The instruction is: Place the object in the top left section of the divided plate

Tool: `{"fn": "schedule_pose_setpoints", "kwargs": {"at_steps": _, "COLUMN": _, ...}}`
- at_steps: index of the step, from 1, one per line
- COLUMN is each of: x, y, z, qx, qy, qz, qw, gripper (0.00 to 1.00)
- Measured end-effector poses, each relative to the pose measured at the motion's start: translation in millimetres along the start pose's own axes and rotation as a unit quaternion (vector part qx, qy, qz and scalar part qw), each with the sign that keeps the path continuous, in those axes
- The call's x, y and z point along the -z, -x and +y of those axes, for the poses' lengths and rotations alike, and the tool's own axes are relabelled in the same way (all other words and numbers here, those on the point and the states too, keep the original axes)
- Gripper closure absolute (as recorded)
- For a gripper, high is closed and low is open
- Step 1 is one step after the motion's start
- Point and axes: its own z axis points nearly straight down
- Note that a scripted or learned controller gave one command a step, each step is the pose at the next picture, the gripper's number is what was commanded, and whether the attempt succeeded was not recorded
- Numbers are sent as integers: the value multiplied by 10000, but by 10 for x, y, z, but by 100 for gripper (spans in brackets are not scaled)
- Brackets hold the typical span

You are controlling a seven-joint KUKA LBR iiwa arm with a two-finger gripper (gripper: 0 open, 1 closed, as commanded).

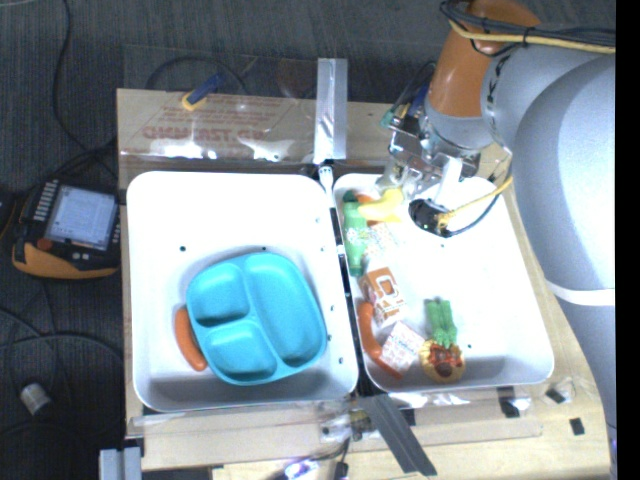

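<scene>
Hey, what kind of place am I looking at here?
Most likely a robotics lab bench: a grey arm reaches over two white bins, toy food lies beside a blue divided plate, and a handheld control pendant sits on the carpet.

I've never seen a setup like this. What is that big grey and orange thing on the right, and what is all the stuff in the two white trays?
That is a robot arm, seen by one camera above the bench, looking down at a slant. Its gripper hangs at the far corner of the right bin, over a yellow toy; I cannot tell whether it holds it. That bin also has small toy foods and a little box. The left bin holds a blue divided plate with an orange sausage beside it.
</scene>
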Motion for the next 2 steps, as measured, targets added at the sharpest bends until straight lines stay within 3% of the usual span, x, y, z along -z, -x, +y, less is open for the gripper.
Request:
{"fn": "schedule_pose_setpoints", "kwargs": {"at_steps": 1, "x": -935, "y": 520, "z": 244, "qx": -1130, "qy": 36, "qz": -35, "qw": 9936, "gripper": 100}}
{"fn": "schedule_pose_setpoints", "kwargs": {"at_steps": 2, "x": -953, "y": 1133, "z": 514, "qx": -2813, "qy": 36, "qz": 8, "qw": 9596, "gripper": 100}}
